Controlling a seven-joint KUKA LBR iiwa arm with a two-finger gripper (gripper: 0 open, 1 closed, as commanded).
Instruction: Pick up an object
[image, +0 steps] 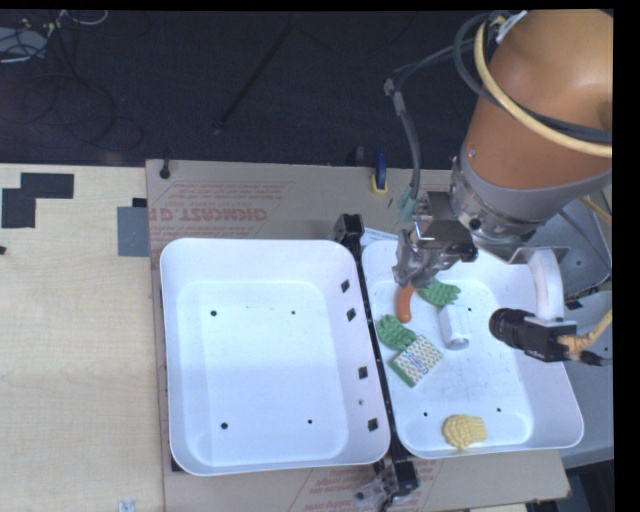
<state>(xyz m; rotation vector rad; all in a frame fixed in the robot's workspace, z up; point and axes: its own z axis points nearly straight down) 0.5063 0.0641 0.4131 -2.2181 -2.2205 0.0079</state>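
The grey two-finger gripper (408, 272) hangs over the right-hand shallow white plastic bin (520, 425), its jaws closed on the top of a small orange carrot-shaped piece (404, 303) — the piece dangles straight below them. Just right of the jaws lies a green leafy toy (439, 293); below them sit a green ridged block (395, 332) and a green-dotted white packet (417, 360).

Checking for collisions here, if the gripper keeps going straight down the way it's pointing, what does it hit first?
Most likely the orange carrot: the gripper hangs right above its upper end in the right bin. Height is hard to judge from this slant, so the gap is unclear.
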